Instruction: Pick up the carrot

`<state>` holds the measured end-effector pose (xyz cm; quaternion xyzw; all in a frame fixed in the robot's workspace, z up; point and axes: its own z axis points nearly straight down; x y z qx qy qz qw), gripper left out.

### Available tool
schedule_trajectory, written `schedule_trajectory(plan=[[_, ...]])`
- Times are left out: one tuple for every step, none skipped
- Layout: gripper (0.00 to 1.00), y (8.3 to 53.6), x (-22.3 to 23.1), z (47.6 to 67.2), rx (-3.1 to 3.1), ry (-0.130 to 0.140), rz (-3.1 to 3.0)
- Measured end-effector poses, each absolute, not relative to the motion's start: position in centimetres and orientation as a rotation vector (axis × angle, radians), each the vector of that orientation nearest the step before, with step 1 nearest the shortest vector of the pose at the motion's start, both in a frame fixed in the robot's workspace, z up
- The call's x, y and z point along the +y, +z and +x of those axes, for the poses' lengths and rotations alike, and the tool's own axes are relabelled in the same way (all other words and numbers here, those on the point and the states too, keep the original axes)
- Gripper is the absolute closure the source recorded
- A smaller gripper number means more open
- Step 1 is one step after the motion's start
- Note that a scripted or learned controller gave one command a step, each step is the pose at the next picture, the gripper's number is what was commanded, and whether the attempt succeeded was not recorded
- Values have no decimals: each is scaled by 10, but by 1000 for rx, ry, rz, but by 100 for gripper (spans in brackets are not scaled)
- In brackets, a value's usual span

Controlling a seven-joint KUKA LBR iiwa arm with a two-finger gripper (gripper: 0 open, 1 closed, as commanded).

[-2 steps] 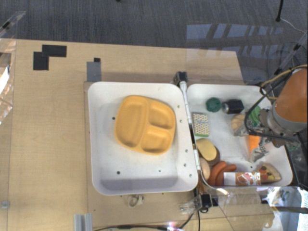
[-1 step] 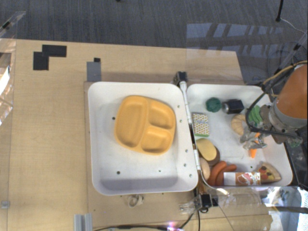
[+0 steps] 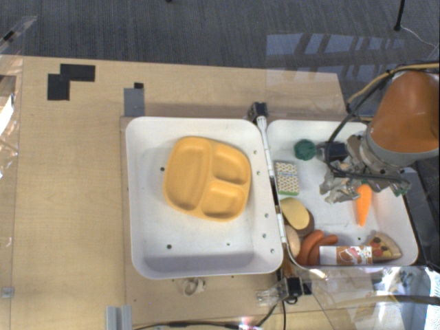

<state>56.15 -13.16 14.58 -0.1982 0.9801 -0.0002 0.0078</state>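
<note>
The carrot is a small orange cone lying on the floor of the right bin, near its right wall, with its tip toward the front. My gripper hangs low over the same bin, just left of the carrot's thick end and close beside it. Grey wrist parts and the orange band above hide the top of the carrot. From this angle I cannot see whether the gripper touches the carrot.
The right bin also holds a green item, a dotted green packet, a pale potato, red sausages, a labelled packet and a pizza slice. A yellow divided plate lies in the left bin.
</note>
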Motion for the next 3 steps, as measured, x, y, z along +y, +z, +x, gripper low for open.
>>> schedule_trajectory(plan=[[100, 94, -180, 642, 2864, -21, -1235], [0, 94, -180, 642, 2864, -19, -1236], [0, 90, -204, 598, 2873, -5, -1235]])
